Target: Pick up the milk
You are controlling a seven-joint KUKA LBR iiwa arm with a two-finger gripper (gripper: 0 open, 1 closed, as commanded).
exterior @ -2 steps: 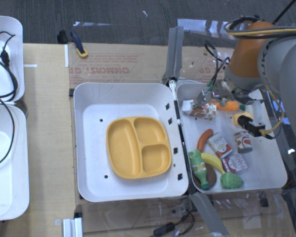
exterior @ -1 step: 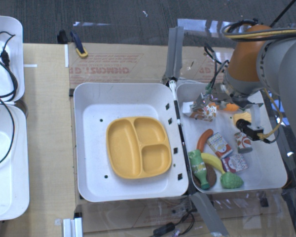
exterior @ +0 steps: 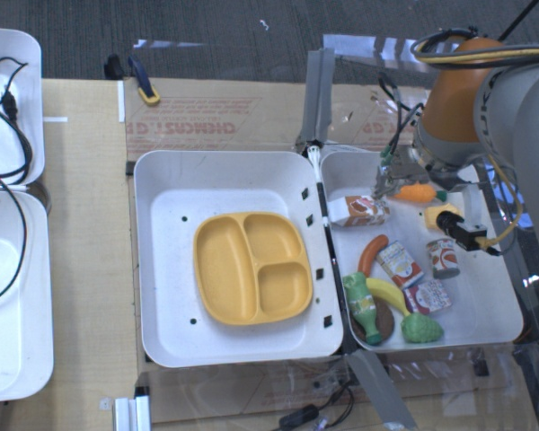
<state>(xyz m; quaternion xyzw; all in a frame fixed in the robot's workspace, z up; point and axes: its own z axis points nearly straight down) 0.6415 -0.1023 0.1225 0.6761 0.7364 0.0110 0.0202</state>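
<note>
The milk, a small white carton with a red-brown label [exterior: 359,209], lies on its side at the upper left of the right-hand white bin [exterior: 494,321], close beside the wall shared with the left-hand white bin [exterior: 157,241], which holds a yellow three-compartment plastic plate [exterior: 251,268]. The two-finger gripper [exterior: 384,187] hangs just above the carton's right end, and I cannot tell how it is set. Just right lies an orange carrot [exterior: 417,193], with a red sausage [exterior: 372,253], yellow banana [exterior: 387,293] and green broccoli [exterior: 421,328] lower down.
</note>
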